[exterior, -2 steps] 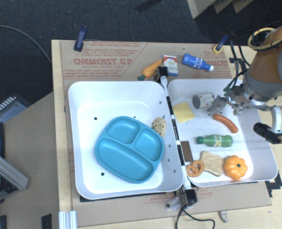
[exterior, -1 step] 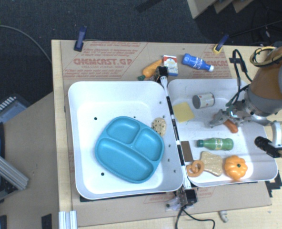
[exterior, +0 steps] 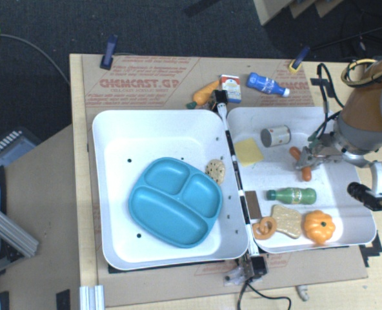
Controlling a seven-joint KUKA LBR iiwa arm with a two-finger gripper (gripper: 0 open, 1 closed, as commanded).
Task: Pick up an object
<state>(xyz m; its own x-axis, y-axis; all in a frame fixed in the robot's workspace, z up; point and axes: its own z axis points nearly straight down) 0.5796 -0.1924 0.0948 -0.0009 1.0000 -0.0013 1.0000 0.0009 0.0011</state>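
Right bin (exterior: pixel 346 124) contents: grey metal can (exterior: pixel 275 136) on its side near the back; pale yellow sponge (exterior: pixel 248 152) by the left wall; small red-orange piece (exterior: pixel 305 170) lying under the end effector (exterior: pixel 309 158); green bottle (exterior: pixel 292 196) on its side mid-bin; front row has pretzel (exterior: pixel 264 228), tan cracker-shaped toy (exterior: pixel 287 220) touching it, orange pumpkin (exterior: pixel 319 226).

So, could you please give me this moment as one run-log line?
gripper: low in right bin, at orange-red item | grasp: unclear | left bin: blue tray, cookie
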